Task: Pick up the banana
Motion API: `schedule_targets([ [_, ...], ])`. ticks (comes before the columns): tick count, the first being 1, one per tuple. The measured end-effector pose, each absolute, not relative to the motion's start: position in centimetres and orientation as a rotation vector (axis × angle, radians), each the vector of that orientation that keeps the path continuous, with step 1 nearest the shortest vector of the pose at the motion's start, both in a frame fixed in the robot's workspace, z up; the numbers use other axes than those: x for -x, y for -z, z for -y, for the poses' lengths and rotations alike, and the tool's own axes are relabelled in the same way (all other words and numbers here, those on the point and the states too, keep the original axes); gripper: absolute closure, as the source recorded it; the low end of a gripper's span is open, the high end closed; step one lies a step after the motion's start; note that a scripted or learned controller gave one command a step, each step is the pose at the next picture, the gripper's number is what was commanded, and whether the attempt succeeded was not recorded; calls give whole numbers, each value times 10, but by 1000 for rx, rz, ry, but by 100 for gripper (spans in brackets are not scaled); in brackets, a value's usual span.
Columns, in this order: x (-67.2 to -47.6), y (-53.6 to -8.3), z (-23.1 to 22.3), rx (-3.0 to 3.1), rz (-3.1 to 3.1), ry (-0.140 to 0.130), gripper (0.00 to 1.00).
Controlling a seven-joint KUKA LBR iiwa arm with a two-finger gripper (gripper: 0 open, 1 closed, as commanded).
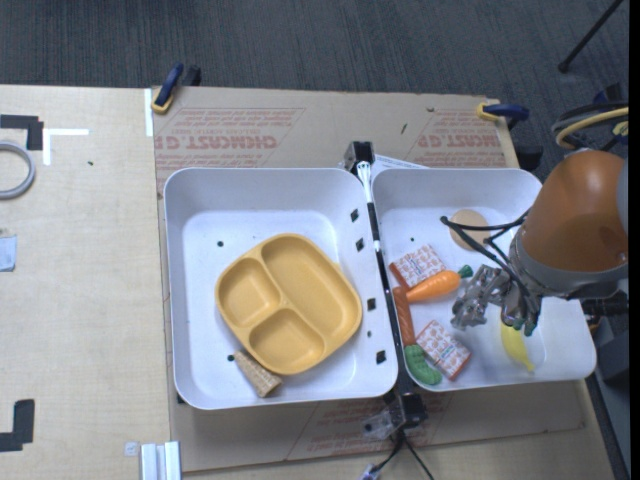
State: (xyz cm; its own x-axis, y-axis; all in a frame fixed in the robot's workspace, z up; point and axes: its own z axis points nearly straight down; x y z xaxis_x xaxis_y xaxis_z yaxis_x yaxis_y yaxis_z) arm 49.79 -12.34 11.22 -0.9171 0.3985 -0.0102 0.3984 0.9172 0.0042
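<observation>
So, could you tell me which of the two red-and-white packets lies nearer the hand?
The lower red-and-white packet, beside the green item; the other lies above the carrot.

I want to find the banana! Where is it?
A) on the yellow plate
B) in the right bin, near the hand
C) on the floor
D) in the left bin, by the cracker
B: the banana lies in the right bin, just below the hand, while the plate sits in the left bin.
</observation>
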Motion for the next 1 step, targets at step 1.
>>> schedule_targets([
  [1,-498,-112,123,-636,-3066,-3,0],
])
